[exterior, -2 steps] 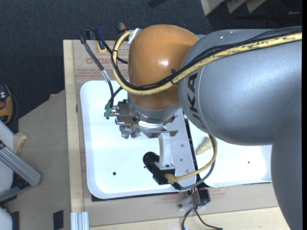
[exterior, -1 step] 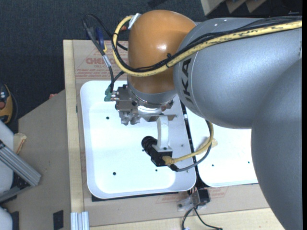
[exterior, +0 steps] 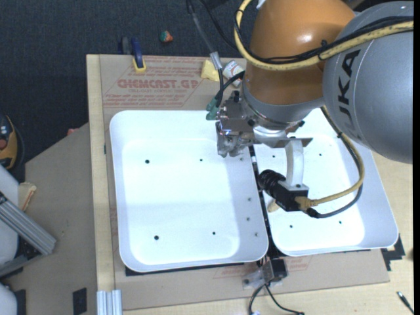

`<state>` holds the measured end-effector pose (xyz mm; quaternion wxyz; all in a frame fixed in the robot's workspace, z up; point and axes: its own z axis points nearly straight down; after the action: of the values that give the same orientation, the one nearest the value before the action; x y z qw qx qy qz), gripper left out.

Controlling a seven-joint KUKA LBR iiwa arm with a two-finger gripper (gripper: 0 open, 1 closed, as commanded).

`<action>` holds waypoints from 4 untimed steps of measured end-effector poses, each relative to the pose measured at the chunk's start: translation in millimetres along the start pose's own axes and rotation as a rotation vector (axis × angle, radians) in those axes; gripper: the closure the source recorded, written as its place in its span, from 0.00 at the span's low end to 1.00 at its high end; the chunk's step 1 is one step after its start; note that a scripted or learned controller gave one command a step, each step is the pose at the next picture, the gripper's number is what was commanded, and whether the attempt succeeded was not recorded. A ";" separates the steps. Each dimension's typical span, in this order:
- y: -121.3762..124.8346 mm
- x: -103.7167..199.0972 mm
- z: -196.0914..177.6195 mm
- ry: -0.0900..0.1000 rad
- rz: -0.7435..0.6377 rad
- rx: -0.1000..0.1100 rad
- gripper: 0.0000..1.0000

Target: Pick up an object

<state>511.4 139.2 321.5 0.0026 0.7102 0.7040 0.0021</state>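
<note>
Camera view, starting at the bottom of the frame: a small dark connector (exterior: 272,269) with wires sits at the front edge of the bench (exterior: 98,176), just below the seam between the two bins. Above it the left bin (exterior: 177,195) fills the lower centre of the frame, its white floor marked by a few small dark dots. The right bin (exterior: 341,222) lies touching it on the right side. Over the inner edge of the right bin hang a black plug and a yellow cable (exterior: 335,202), looping from the arm. Further up, at the centre of the frame, the gripper (exterior: 231,143) is over the upper right corner of the left bin, close to the seam; whether it is open or closed cannot be told, and no object to pick up can be made out in either bin. Above it the orange band (exterior: 295,25) and the grey arm (exterior: 380,77) cover the upper right. At the upper left, a blue clamp (exterior: 137,54) sits on the bench's far edge.
</note>
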 end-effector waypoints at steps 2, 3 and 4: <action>9.7 86.6 78.9 0.001 -0.011 0.007 1.00; 35.5 49.6 -78.9 0.006 -0.005 -0.012 1.00; 14.8 75.3 13.2 -0.002 -0.011 0.017 1.00</action>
<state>527.0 214.3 308.3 -0.0028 0.7063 0.7079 -0.0046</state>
